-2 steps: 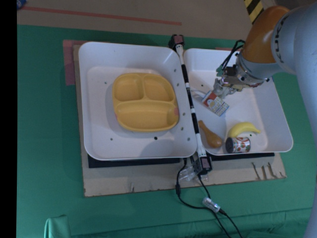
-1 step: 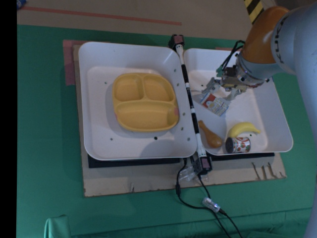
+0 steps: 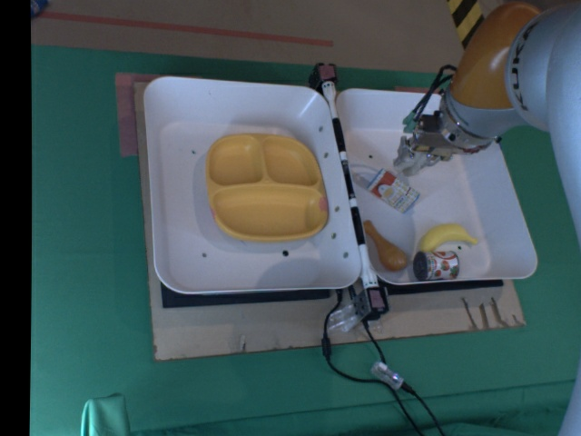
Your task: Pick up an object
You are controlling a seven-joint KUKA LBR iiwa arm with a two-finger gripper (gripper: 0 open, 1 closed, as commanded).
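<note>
— Where is your hand right now?

— My hand (image 3: 410,159) hangs over the right bin (image 3: 508,216), in its upper half, with my grey arm (image 3: 545,53) and its orange band (image 3: 486,62) reaching in from the right. The fingers (image 3: 402,162) point down toward the bin floor, just above the small carton (image 3: 392,190).

— Are you holding anything?

— Nothing sits between my fingers that I can see. Whether they stand wide or narrow I cannot tell; they blur together against the white.

— What could you pick up?

— The carton lies flat near the middle of the right bin, tilted, its white end toward the divider (image 3: 349,198). Lower down, a brown drumstick-shaped toy (image 3: 386,247) lies beside the divider. A yellow banana (image 3: 446,236) sits near the bin's lower edge, and a little can (image 3: 437,265) on its side is touching or just under it.

— And the other bin?

— The left bin (image 3: 172,234) carries a yellow divided plate (image 3: 266,187) with three compartments, lying about in its centre. Cables (image 3: 372,352) trail off the bench (image 3: 82,243) below the bins.
</note>
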